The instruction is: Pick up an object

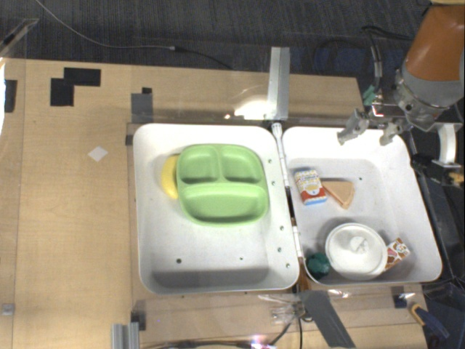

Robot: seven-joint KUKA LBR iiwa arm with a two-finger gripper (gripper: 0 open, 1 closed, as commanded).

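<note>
The little carton lies in the right bin, just beside a tan wedge. Nearer the front sits a white bowl with a green ball touching it. My jaws hang spread open over the bin's back edge, holding nothing. If I drop down here, I may hit the rim. The carton and wedge are so close I might bump both.
</note>
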